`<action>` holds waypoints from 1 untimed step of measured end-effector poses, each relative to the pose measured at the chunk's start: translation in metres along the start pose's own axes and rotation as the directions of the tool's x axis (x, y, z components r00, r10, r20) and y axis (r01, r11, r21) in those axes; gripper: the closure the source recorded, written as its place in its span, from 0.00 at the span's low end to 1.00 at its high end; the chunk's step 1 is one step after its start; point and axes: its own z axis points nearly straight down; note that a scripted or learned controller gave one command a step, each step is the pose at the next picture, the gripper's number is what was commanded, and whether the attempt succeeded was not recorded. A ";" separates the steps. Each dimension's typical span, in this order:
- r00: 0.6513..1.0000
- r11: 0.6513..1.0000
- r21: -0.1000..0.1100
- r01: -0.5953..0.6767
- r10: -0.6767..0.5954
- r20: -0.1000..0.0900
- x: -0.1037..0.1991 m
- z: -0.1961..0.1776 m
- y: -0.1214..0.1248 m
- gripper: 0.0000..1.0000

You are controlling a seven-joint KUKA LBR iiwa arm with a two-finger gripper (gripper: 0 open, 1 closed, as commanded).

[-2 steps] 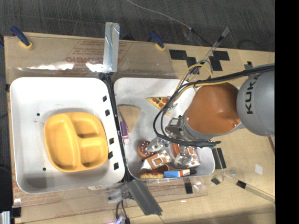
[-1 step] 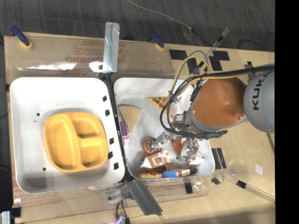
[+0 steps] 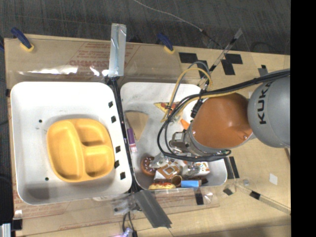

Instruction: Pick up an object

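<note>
Camera view: we are looking down on two shallow white plastic bins on the cardboard-covered surface (image 3: 247, 58). The left white bin (image 3: 24, 102) is holding a yellow divided plastic tray (image 3: 79, 148), lying flat near its middle. The right white bin (image 3: 148, 90) is holding a cluster of small items along its near edge: a brown round doughnut-like toy (image 3: 146, 165), a blue block (image 3: 190, 183), a yellow-orange flat piece (image 3: 160, 185) and some printed packets (image 3: 170, 171), all touching or just beside each other. A purple pen-like stick (image 3: 131, 138) is lying against the bin's left wall.

The grey arm with the orange band (image 3: 219, 121) is reaching into the right bin, and its end effector (image 3: 180, 154) is sitting low over the cluster; the wrist is hiding the tip, so we cannot tell its state. We are judging the pick as not yet done: every item is resting on the bin floor, nothing lifted. Left: grasp one item and raise it.
</note>
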 end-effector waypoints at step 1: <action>0.985 0.985 -0.009 0.175 -0.175 -0.003 0.017 0.002 -0.044 0.00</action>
